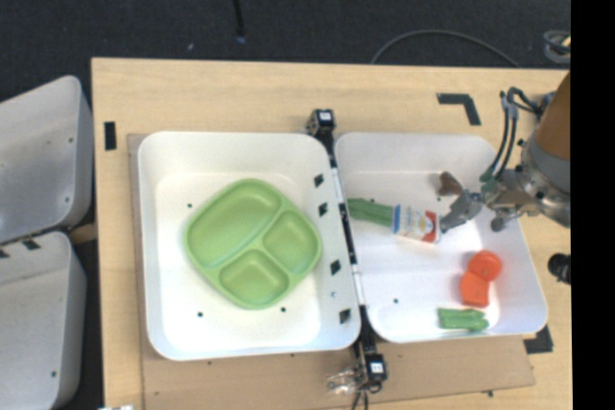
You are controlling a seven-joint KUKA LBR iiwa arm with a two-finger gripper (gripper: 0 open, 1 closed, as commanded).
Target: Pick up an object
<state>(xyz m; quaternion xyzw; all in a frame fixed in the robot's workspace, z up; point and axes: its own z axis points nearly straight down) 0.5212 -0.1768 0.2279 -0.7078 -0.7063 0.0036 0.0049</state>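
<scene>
Light green plate (252, 243), orange cup (479, 278), white bins (154, 206), green-and-white tube (392, 218)

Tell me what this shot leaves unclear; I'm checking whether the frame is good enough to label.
- End effector, camera view: too blurred to judge its grip, or whether it touches the tube.
- Arm: cut off by the right edge.
- Small brown object: too small to identify.
- Green object and orange object: shapes too blurred to name.
</scene>
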